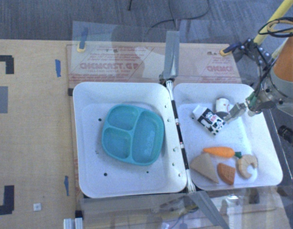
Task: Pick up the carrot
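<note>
An orange carrot [219, 151] with a small green tip lies on its side in the lower part of the right bin [268, 128]. My gripper [233, 113] reaches in from the right and hovers near the upper middle of that bin, above and slightly right of the carrot, well apart from it. Its tip sits between a small white cup [222, 104] and a black-and-white carton [208, 119]. I see nothing held at the gripper's tip.
In the left bin [84, 128] rests a teal divided plate [133, 134]. Below the carrot lie a tan wedge [205, 167], an orange-brown slice [227, 173] and a pale croissant-like piece [247, 166]. Cables hang at the upper right.
</note>
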Controlling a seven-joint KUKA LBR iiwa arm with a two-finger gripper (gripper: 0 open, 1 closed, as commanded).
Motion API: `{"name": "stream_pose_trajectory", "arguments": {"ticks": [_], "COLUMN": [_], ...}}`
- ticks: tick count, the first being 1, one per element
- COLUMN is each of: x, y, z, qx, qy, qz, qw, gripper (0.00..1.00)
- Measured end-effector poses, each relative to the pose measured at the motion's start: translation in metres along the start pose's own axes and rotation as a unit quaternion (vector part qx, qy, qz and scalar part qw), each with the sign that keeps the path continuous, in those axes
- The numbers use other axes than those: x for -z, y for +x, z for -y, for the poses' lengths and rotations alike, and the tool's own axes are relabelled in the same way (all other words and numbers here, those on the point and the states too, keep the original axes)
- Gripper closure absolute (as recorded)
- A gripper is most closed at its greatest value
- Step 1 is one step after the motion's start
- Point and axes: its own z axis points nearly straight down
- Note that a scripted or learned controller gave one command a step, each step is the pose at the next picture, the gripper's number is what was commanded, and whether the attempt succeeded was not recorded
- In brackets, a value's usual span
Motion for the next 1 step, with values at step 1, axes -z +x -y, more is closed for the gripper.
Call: {"name": "stream_pose_trajectory", "arguments": {"ticks": [1], "x": [-0.1164], "y": [0.0183], "z": [0.0358], "qx": [-0.024], "qy": [0.000], "qz": [0.000], "qw": [0.9997], "gripper": [0.00]}}
